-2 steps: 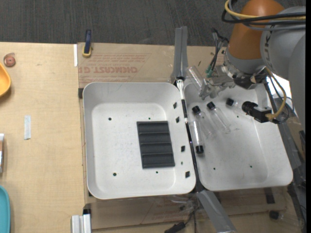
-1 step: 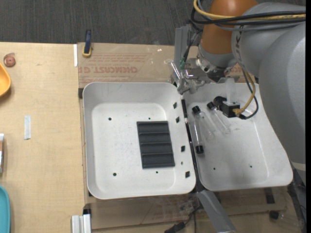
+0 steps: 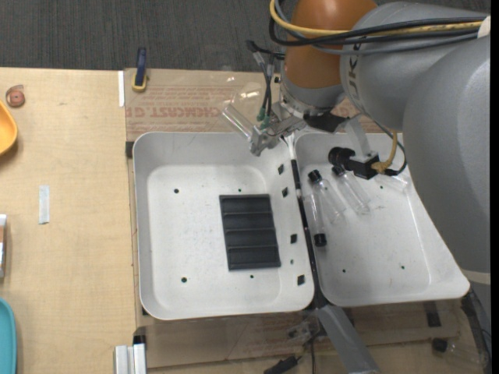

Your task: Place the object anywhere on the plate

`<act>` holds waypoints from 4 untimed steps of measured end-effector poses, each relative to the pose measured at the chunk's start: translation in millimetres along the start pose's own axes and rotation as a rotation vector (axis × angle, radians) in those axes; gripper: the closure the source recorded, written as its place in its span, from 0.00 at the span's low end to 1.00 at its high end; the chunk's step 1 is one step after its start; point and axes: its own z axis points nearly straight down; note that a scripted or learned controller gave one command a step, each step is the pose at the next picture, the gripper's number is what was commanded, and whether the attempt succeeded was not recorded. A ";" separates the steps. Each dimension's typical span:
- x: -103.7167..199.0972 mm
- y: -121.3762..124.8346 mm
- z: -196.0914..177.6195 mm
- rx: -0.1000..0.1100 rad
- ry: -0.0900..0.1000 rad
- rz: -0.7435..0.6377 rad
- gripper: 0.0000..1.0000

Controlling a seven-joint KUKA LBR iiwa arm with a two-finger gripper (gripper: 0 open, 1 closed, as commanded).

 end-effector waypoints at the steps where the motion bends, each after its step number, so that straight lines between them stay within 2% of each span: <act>1: 52.8 28.9 -151.9 -0.002 -0.001 -0.424 1.00; 2: 111.4 37.2 -121.7 0.000 0.001 -0.647 1.00; 3: 150.5 17.3 -89.2 0.000 0.001 -0.783 1.00; 4: 137.2 -0.2 -38.4 0.000 0.001 -0.846 1.00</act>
